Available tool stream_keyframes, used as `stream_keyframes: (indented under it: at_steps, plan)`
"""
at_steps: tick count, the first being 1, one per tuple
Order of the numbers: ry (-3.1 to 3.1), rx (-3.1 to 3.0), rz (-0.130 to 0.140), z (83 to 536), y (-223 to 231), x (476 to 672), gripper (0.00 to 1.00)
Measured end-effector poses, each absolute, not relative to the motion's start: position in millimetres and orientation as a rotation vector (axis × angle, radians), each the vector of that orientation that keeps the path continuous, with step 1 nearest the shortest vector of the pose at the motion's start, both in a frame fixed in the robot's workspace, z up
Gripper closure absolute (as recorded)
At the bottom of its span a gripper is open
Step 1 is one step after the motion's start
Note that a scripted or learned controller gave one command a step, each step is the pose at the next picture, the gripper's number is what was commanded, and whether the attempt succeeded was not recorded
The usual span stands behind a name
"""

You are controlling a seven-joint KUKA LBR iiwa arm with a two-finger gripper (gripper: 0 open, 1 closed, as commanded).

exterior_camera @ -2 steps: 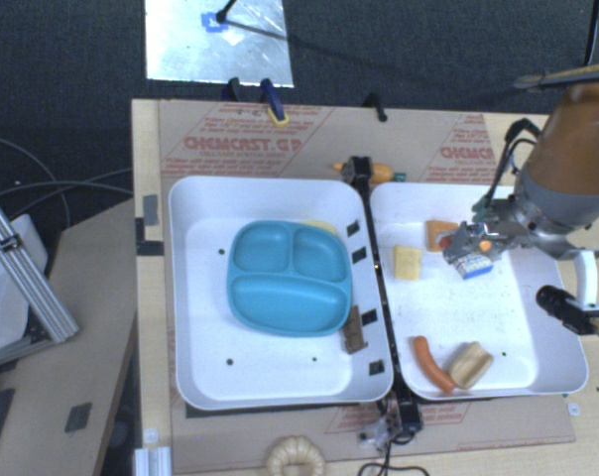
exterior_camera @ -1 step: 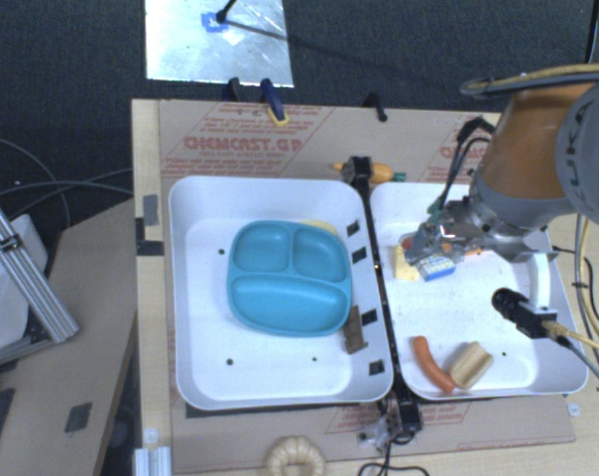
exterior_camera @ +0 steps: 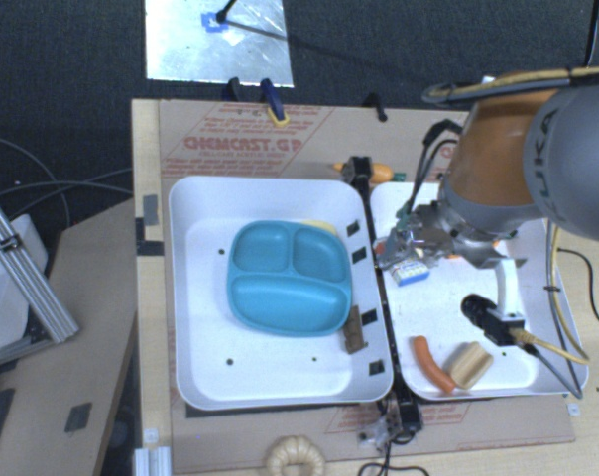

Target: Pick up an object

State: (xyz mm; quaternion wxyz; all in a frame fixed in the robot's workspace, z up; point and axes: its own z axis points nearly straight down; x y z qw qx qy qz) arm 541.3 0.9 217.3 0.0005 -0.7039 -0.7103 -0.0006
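Gripper [exterior_camera: 407, 246] hangs low at left edge of right bin [exterior_camera: 538, 380], close by divider between 2 bins. Small blue-and-white object [exterior_camera: 411, 273] sits just below claw tips, touching or nearly so (view poor here, metal clutter blurs it). Whether claw is spread or clenched: cannot tell. Nothing visibly gripped.

Other candidates lie toward near-right corner of same bin: orange sausage [exterior_camera: 431, 363], long axis slanting away from claw, tan block [exterior_camera: 469, 364] just beside it. Blue-and-white piece nearest by far, likely target.

Left bin [exterior_camera: 195, 266]: blue divided plate [exterior_camera: 288, 276].
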Motion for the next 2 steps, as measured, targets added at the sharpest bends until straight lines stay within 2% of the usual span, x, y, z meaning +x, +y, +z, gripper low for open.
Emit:
stream_keyframes:
  at_steps: [1,2]
  plan:
    - [-2.231,-2.210,-0.002,225.9,38.5,526.6,1.00]
    - [-2.222,-2.222,-0.001,228.6,16.7,531.8,1.00]
